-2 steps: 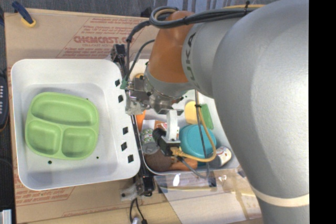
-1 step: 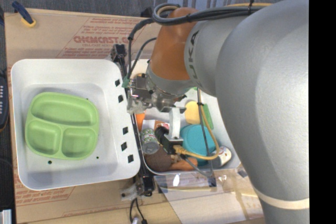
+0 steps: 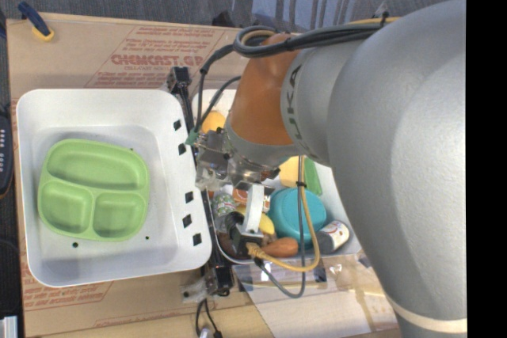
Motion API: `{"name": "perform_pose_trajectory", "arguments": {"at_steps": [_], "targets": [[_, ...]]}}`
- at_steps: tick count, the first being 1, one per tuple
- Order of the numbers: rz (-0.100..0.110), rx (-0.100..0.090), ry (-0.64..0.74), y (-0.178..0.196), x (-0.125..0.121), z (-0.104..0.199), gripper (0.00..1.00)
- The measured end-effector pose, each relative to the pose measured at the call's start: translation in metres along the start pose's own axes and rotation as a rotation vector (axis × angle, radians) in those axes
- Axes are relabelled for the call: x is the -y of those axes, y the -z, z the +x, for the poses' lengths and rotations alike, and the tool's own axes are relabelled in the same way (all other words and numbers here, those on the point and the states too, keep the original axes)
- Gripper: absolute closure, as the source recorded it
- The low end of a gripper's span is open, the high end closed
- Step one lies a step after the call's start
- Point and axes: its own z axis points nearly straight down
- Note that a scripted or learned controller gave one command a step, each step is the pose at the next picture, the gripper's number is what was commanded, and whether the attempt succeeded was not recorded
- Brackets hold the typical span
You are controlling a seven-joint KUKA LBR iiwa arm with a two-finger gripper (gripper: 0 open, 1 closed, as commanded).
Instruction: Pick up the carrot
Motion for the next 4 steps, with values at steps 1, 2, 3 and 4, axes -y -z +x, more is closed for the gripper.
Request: {"name": "perform_pose_trajectory", "arguments": {"at_steps": [1, 2, 3, 4], "targets": [[-0.005, -0.002, -0.314, 0.032, 0.025, 0.045, 1.00], [-0.010, -0.006, -0.443, 0.141, -0.004, 0.015, 1.00], [0.002, -0.001, -0.630, 0.059, 0.034, 0.022, 1.00], [0.006, -0.001, -0.914, -0.016, 0.034, 0.040, 1.00]]}}
